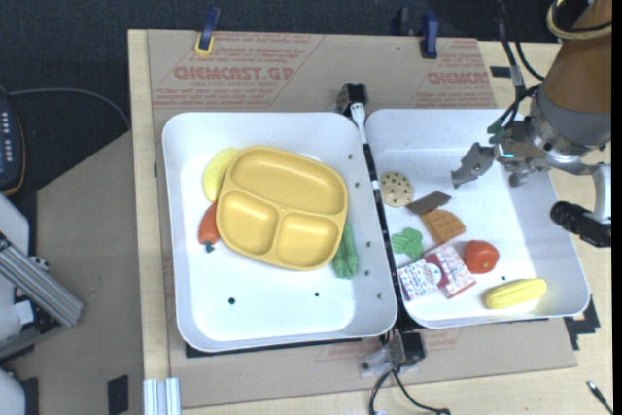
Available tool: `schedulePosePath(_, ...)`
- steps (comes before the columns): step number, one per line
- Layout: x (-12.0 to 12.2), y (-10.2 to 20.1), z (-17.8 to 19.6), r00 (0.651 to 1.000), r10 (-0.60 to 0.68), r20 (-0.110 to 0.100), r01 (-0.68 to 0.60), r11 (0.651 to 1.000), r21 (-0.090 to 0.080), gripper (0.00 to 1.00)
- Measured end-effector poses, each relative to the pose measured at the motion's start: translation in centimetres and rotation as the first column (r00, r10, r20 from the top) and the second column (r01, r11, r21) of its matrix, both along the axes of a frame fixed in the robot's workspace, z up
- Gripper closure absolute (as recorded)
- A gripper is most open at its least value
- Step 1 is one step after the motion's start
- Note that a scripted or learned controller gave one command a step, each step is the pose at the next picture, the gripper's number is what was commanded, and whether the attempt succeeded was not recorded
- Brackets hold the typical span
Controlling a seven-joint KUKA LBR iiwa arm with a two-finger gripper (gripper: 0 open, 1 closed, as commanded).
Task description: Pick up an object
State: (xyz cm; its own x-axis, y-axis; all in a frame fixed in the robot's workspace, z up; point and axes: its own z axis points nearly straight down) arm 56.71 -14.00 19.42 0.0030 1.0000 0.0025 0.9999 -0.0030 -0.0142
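Observation:
My gripper (496,170) hovers over the upper middle of the right bin (544,209), open with nothing between its fingers. Its grey left finger (471,166) points toward the bin's centre. Below and left of it lie a round cookie (396,188), a brown flat piece (429,203) and an orange cracker (444,225). Further toward the front are a green vegetable (408,243), a red tomato (481,256), a red-and-white carton (435,273) and a yellow banana-like piece (515,293).
The left bin (194,296) holds a yellow divided plate (282,207), with a yellow item (218,172) and a red-orange item (208,227) at its left and a green item (345,255) at its right. Clamps join the bins at the ridge between them (367,170).

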Motion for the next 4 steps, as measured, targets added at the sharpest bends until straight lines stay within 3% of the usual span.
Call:
schedulePosePath(1,0.3,0.0,0.8,1.0,0.003,0.014,-0.003,1.0,-0.002,0.0)
schedulePosePath(3,0.4,-0.4,-8.2,1.0,0.002,0.008,-0.002,1.0,-0.001,0.0)
schedulePosePath(4,0.5,-0.4,-10.9,1.0,0.002,0.013,-0.002,1.0,0.0,0.0)
